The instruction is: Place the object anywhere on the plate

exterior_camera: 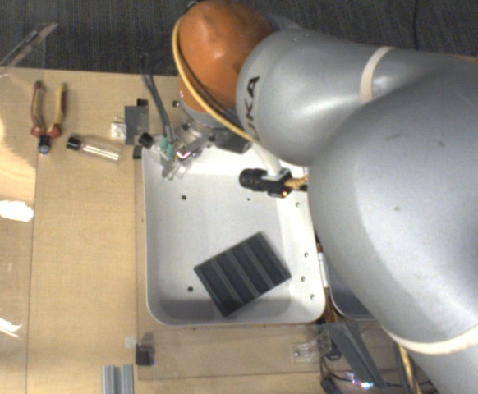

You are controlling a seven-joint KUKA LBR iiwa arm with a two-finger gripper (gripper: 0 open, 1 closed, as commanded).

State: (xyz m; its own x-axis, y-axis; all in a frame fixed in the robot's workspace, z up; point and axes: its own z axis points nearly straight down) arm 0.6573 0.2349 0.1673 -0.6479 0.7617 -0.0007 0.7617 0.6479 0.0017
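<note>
Near end of the white bin point(169, 253): dark ribbed slab point(241, 274) lying flat, apart from the walls. It's the one loose thing in here, so I take it as the task's thing. Long axis runs near-left to far-right, skewed to the bin walls. My pincer point(173, 156) sits over the far-left corner of the same bin, at the rim. So the slab lies toward the near side and a bit right of me, well apart, with bare floor between. Can't tell whether my pincer is released or clenched, too small and cluttered there. Judgement: the next move is a pull toward near-right plus a wrist turn to close across the slab's short side. Farther left on the bench point(83, 261): a clear tube point(97, 147) and red-handled pliers point(48, 112), irrelevant.
</note>
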